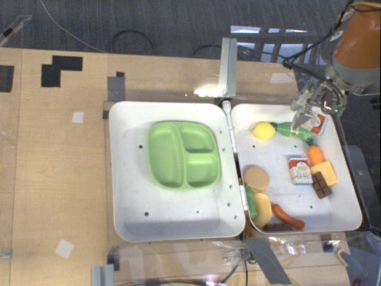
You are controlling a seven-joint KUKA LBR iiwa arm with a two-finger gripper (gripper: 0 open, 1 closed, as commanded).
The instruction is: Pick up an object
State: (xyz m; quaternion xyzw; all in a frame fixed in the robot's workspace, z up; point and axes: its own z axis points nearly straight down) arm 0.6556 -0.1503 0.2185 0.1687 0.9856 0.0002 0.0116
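Note:
My gripper (pixel 309 107) hangs over the far right corner of the right bin (pixel 351 210). Just beneath it lie a green bottle (pixel 292 130) and a red and white carton (pixel 319 124), the bottle partly covered by the gripper. Left of the bottle sits a yellow lemon (pixel 264 130). Nothing can be seen lifted off the bin floor.
Also in the right bin are a carrot (pixel 315 155), a cheese block (pixel 325 173), a chocolate piece (pixel 321 188), a small printed box (pixel 300 170), a tan round bun (pixel 256 177), a sausage (pixel 287 216) and a yellow piece (pixel 262 202). A green divided plate (pixel 182 154) lies in the left bin (pixel 128 213).

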